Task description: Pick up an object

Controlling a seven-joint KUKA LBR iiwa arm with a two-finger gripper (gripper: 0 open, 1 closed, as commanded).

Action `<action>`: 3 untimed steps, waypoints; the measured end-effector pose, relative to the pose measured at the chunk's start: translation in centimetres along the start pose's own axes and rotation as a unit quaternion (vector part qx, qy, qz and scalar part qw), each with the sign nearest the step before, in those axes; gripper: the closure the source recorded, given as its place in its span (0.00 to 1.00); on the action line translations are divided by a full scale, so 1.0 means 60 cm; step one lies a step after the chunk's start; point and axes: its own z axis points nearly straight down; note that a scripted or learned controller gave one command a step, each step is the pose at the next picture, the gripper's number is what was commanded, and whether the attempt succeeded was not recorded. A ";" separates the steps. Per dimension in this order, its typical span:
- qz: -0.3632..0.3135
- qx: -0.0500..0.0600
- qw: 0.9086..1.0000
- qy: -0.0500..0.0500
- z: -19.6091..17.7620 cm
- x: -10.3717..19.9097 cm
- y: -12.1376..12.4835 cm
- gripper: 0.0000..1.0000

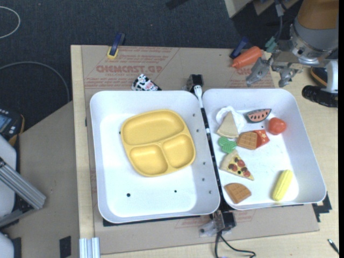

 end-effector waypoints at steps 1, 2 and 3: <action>-0.001 -0.007 1.000 -0.001 -0.014 0.001 0.003 0.00; -0.001 -0.004 1.000 -0.001 0.089 0.006 -0.004 0.00; -0.002 -0.004 1.000 0.000 0.179 0.021 0.005 0.00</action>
